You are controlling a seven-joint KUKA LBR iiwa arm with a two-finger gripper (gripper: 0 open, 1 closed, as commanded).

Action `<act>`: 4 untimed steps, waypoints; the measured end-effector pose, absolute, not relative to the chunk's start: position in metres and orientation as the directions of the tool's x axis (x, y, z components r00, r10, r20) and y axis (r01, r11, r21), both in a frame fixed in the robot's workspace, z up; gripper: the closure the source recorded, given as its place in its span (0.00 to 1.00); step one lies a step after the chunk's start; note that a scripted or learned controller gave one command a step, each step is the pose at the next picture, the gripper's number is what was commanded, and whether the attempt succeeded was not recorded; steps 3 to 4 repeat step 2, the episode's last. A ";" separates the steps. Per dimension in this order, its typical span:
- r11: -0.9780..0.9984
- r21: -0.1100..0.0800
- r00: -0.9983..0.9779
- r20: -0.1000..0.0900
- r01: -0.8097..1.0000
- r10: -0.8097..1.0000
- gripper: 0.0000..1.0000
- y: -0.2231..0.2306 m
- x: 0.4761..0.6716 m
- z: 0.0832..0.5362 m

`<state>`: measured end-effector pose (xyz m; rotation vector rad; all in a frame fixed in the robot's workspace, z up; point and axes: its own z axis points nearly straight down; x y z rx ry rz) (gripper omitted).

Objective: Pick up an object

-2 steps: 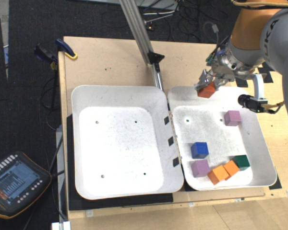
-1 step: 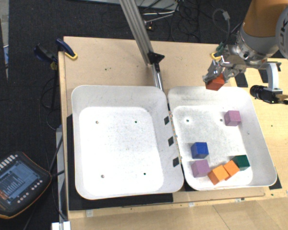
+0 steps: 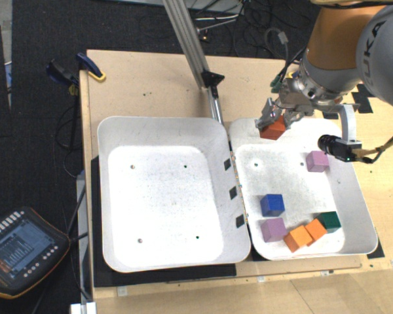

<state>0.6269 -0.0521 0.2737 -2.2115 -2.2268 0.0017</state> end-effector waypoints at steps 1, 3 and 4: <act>0.007 -0.004 -0.007 0.002 1.000 1.000 1.00 -0.006 0.596 0.270; 0.008 -0.005 -0.008 0.002 1.000 1.000 1.00 0.046 0.568 0.247; 0.008 -0.005 -0.008 0.002 1.000 1.000 1.00 0.046 0.568 0.247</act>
